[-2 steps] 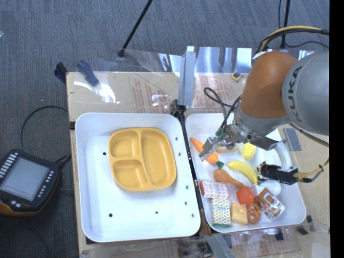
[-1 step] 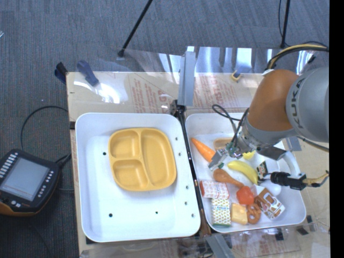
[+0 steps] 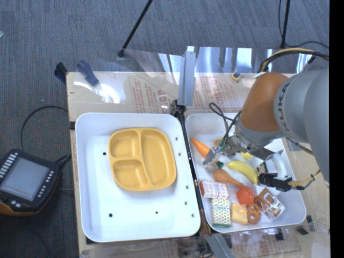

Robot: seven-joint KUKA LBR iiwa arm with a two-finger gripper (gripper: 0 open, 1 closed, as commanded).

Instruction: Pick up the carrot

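Observation:
The carrot (image 3: 199, 145) is a short orange piece lying at a slant in the upper left of the right bin (image 3: 206, 123), close to the wall between the two bins. My gripper (image 3: 214, 155) hangs low at the carrot's lower right end, touching it or nearly so. The grey wrist and orange band (image 3: 262, 109) rise behind it to the right. Whether the carrot is held cannot be made out from this angle.
Crowded below the gripper in the right bin are a banana (image 3: 243, 171), a drumstick (image 3: 226, 177), a tomato (image 3: 245, 195), small boxes (image 3: 214, 189), a cheese wedge (image 3: 238, 214) and a pretzel (image 3: 253, 214). A yellow divided plate (image 3: 142, 158) sits in the left bin (image 3: 88, 160).

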